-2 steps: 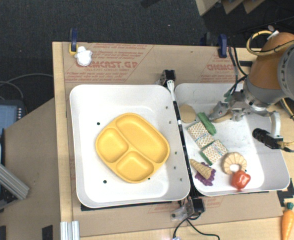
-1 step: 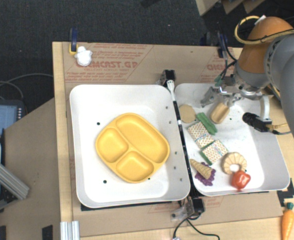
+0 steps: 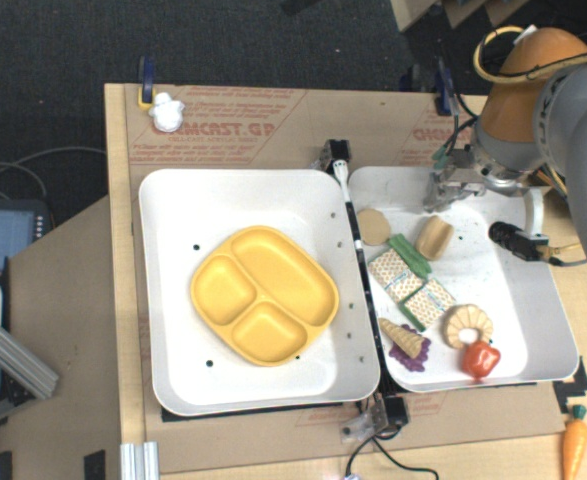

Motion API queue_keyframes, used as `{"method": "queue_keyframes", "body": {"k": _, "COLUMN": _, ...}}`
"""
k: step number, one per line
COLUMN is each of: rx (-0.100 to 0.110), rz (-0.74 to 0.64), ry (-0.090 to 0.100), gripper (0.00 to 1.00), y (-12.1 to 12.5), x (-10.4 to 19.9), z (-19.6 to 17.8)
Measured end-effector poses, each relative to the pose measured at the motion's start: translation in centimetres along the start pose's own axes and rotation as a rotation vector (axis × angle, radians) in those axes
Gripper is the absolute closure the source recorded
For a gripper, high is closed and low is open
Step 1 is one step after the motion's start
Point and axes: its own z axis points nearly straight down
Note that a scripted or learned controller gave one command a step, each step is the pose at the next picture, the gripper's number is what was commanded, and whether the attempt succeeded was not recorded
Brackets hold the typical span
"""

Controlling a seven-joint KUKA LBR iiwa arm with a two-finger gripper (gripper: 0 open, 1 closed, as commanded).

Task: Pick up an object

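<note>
Hovering over the right bin (image 3: 548, 298), our gripper (image 3: 451, 190) hangs just above a cork (image 3: 434, 236). We cannot tell its grip. A yellow tray (image 3: 263, 293) sits left.

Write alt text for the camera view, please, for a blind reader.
The arm's hand hovers over the right bin, above toy foods including a red pepper. The left bin holds a yellow divided plate.

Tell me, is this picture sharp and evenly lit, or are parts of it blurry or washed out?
In the camera view the light is soft and even: the yellow divided plate casts only a faint shadow in the left bin; the white bins look bright but not blown out; the small items in the right bin are slightly soft; the arm near the end effector looks a little blurred.
</note>
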Motion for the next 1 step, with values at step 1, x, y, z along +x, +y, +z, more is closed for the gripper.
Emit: {"method": "queue_keyframes", "body": {"k": 1, "rx": 0.002, "rz": 0.000, "ry": 0.000, "gripper": 0.00, "y": -0.03, "x": 0.01, "z": 0.08}}
